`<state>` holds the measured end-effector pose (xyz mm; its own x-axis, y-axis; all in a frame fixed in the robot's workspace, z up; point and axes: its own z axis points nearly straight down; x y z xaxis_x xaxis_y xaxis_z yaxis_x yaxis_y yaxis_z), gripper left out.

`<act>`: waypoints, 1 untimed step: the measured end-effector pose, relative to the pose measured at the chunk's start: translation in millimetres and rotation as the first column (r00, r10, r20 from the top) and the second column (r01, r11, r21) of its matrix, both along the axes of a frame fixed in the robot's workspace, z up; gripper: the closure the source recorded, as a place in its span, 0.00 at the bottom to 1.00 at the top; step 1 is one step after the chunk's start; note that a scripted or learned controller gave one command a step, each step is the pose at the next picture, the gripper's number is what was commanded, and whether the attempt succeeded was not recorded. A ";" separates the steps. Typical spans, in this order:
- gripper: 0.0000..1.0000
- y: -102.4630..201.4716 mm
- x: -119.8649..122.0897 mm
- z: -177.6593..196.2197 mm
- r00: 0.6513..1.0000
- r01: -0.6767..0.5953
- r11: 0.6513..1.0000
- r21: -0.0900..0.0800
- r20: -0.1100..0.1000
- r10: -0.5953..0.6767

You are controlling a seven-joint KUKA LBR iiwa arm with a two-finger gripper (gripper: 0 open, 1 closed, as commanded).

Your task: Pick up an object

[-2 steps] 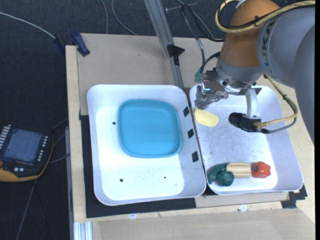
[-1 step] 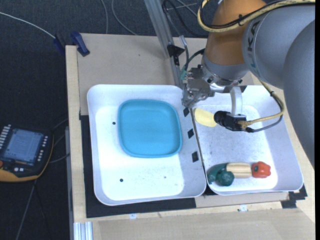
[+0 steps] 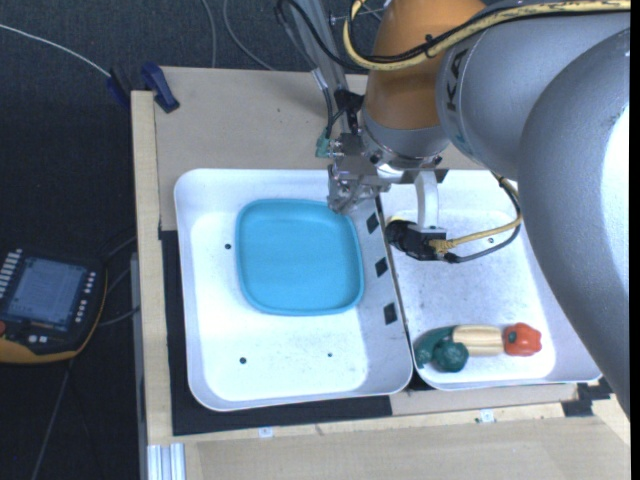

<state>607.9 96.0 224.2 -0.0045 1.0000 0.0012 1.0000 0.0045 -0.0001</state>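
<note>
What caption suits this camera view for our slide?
Gripper poised at blue plate's far corner in left bin; toy vegetables in right bin.

You get no readable text, labels, brands or numbers here. The handheld pendant [image 3: 45, 303] left of the tabletop [image 3: 240, 118] has a lit screen, but its contents blur too small to read.

The big grey arm [image 3: 560, 118] comes in from the right and fills the upper right corner. Its orange band [image 3: 420, 43] sits just above the wrist, with yellow and black cables looped over it. Below the band the wrist points straight down, and the end effector [image 3: 343, 193] hangs low. Its small metal tip is too dark and cluttered to read.
</note>
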 end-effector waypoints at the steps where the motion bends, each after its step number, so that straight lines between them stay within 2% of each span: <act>1: 0.00 -2.6 0.3 0.4 1.000 0.004 1.000 -0.001 0.000 -0.004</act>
